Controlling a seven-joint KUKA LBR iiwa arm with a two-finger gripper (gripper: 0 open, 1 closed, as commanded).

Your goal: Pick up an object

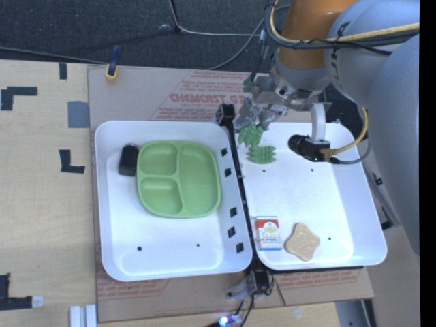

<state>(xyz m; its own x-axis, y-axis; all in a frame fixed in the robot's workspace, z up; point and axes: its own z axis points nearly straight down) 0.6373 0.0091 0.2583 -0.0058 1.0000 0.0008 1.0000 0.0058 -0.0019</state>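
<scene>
the green leafy toy (257, 146) sits in the right bin (340, 196), near its far left corner, by the wall between the two bins. one part lies flat on the bin floor and one part stands up toward the gripper (253, 122). the gripper is right above it, touching or almost touching the top leaves. i cannot tell if it is apart or together. so the reach looks done, but the lift is not. closer to the front of the same bin lie a small card (267, 233) and a tan cookie (302, 242). the left bin (112, 196) holds a green plate (178, 178) and a black block (128, 160).
</scene>
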